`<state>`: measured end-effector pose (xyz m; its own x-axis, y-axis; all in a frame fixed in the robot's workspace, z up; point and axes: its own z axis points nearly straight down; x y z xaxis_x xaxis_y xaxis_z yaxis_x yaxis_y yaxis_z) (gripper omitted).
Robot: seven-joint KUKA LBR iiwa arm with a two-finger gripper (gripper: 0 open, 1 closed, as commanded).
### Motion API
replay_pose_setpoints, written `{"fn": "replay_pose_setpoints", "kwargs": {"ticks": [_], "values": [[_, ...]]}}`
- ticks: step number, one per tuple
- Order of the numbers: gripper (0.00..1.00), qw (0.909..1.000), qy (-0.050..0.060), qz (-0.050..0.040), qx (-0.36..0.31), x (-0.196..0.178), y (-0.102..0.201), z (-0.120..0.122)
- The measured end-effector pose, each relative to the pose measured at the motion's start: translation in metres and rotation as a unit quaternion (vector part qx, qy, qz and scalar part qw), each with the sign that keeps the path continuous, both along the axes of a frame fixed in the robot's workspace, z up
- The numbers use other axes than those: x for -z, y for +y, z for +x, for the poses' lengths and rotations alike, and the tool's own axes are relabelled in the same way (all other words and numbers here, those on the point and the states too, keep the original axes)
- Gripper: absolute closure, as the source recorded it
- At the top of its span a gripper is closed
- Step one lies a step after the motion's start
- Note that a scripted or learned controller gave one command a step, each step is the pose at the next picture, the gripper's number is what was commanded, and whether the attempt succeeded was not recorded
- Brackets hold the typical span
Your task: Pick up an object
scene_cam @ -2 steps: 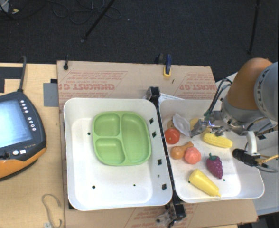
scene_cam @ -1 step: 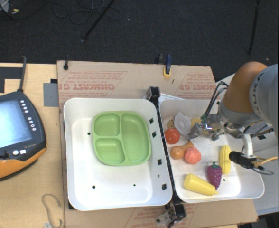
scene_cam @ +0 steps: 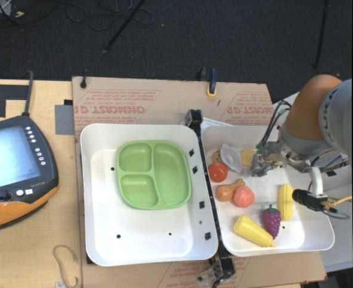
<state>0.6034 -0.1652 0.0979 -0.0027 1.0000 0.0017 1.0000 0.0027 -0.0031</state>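
Observation:
The right bin (scene_cam: 320,236) holds several toy foods. A red tomato (scene_cam: 217,172) lies near its left wall, with an orange piece (scene_cam: 227,191) and a pink peach (scene_cam: 244,197) just below it. A pale translucent item (scene_cam: 230,156) and a small yellow piece (scene_cam: 247,156) sit at the back. A yellow corn cob (scene_cam: 286,201), purple grapes (scene_cam: 271,221) and a yellow wedge (scene_cam: 253,231) lie toward the front. My gripper (scene_cam: 260,165) hangs low over the bin's back middle, just right of the small yellow piece and above the peach. I see nothing held in it.
The left bin (scene_cam: 98,221) holds a green divided plate (scene_cam: 153,174). A black divider (scene_cam: 202,179) runs between the bins. A tablet-like pendant (scene_cam: 14,167) lies at the far left of the bench. The grey arm with its orange band (scene_cam: 311,110) fills the right side.

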Motion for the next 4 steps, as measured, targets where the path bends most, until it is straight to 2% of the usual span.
{"fn": "replay_pose_setpoints", "kwargs": {"ticks": [2,3,4], "values": [[1.0,1.0,-0.004,-0.0011,0.002,-0.101,0.006,0.016],[1.0,1.0,-0.003,-0.0008,0.002,-0.132,0.004,0.017],[1.0,1.0,0.0,0.0007,0.0,-0.138,0.05,0.004]]}}
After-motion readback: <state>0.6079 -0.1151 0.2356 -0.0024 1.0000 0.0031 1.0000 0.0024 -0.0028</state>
